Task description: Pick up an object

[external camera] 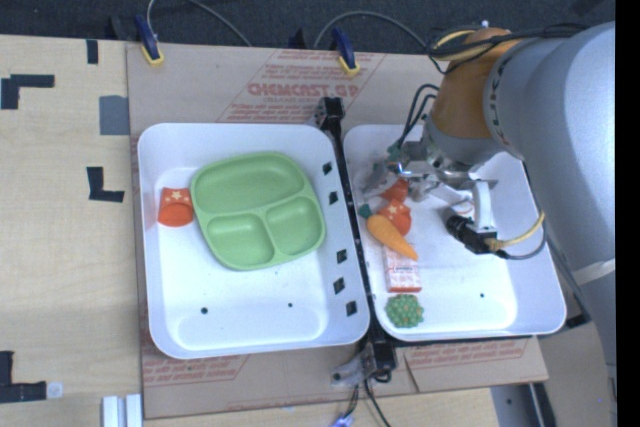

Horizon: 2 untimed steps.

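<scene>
Two shallow white bins sit side by side on the tabletop [60, 215]: the left bin [170, 315] and the right bin [500, 305].

The left bin holds two things. One green divided plate [258, 208], with three compartments, lies near its middle, and one small orange cup [176, 207] stands just beside the plate's left edge.

The right bin holds a cluster along its left side. There is one orange carrot [391, 234] with a green end, one flat red-and-white packet [401, 272] nearer than it and touching it, and one round green item [404, 311] with a bumpy surface at the near end of the row. One orange-red object [398, 197] sits at the far end of the carrot, directly under the hand [405, 171]; its shape is hard to make out.

The grey arm [560, 115] comes in from the right and covers the far right part of that bin, and it is cut off by the frame's right edge. Whether the hand is spread or pressed together cannot be told, since it is dark, small and seen from above.

Two blue clamps [150, 45] grip the cardboard sheet [290, 85] at the far edge.
</scene>
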{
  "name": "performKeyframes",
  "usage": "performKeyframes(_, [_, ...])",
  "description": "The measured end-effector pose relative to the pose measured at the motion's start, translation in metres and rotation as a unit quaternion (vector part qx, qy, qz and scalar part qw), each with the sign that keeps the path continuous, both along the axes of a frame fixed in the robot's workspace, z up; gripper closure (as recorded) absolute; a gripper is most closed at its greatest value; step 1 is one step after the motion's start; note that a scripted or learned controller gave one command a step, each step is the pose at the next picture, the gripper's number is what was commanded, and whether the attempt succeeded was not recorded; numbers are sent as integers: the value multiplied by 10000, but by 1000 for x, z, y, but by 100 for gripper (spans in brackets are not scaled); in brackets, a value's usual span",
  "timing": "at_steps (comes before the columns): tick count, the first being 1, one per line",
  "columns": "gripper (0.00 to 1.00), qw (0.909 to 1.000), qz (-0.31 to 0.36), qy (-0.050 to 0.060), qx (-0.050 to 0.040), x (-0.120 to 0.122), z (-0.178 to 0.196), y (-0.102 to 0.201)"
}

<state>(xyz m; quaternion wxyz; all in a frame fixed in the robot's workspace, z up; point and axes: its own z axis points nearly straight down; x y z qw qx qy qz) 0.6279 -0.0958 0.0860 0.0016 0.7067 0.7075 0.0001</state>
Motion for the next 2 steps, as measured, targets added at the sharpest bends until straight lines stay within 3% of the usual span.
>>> performKeyframes(1, [100, 10000, 6, 6, 0, 0, 10, 0])
performKeyframes(2, [100, 10000, 11, 8, 16, -40, 99, 48])
